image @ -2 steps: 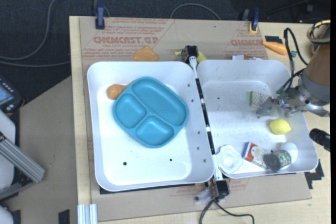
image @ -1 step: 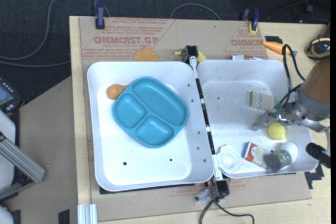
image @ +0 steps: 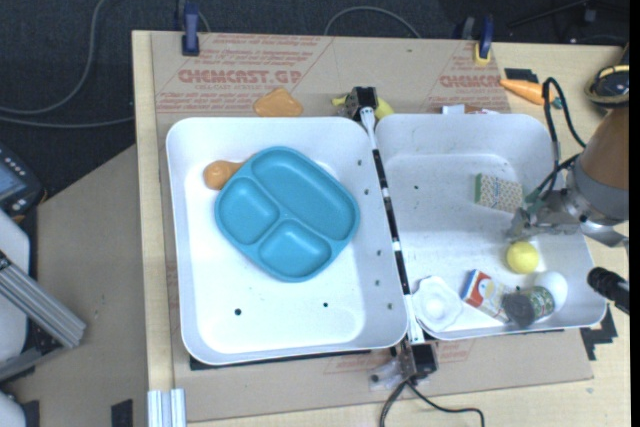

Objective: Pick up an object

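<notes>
The gripper [image: 528, 220] reaches in over the right edge of the right bin [image: 440, 140], its tip hanging just above and beside the yellow ball [image: 522, 257]; whether it is released or clenched cannot be told from this angle, and nothing shows between its tips. The ball, the likeliest target, sits near the bin's right edge, toward the near corner. Being round, it has no long axis and points nowhere, so any approach angle should serve, though it may roll away when touched.

Along the near edge of the same bin lie a white cup [image: 436, 302], a small red and white packet [image: 479, 290] with its long axis running diagonally toward the near right corner, and a dark can [image: 530, 305] lying on its side. A green patterned pouch [image: 498, 191] rests farther back. These crowd the near corner, probably having slid there.

The left bin [image: 200, 315] holds a blue divided tray [image: 287, 213] near its centre, with an orange ball [image: 218, 174] touching its far left rim.
</notes>
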